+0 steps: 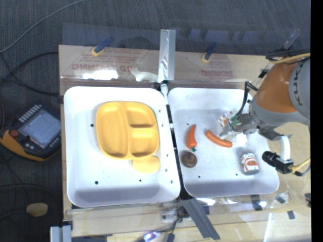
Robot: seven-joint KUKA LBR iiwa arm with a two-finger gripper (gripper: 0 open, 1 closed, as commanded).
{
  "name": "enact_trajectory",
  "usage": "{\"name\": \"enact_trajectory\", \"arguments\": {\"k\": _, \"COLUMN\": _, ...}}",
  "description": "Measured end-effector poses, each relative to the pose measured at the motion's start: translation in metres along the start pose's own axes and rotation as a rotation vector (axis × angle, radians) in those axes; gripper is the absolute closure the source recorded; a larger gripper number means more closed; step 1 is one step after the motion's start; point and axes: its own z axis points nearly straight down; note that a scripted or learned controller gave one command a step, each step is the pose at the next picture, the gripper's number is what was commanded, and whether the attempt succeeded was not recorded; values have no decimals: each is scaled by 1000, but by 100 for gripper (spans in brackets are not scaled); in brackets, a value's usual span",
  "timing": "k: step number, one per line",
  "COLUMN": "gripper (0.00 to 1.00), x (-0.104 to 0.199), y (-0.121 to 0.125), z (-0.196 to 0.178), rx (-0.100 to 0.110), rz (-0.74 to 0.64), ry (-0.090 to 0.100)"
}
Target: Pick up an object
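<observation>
Gripper point(229, 124) low over sausage point(218, 138) end in right bin point(222, 188), grip state can't tell; off-centre pinch may squirt it out.

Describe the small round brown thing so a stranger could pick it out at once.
Look in the right white bin, along its left wall beside the divider. Just below the upright orange carrot-like piece lies the round brown object. It is the only dark, ball-shaped item; its neighbours are the long orange sausage and the small red-and-white can.

Yellow tray point(126, 130), orange sausage point(218, 138)
</observation>
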Motion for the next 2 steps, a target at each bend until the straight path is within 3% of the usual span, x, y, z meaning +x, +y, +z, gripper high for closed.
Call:
{"name": "enact_trajectory", "arguments": {"k": 1, "gripper": 100, "x": 60, "y": 43, "z": 12, "rx": 43, "rz": 236, "ry": 14}}
{"name": "enact_trajectory", "arguments": {"k": 2, "gripper": 100, "x": 51, "y": 93, "z": 39, "rx": 34, "rz": 508, "ry": 5}}
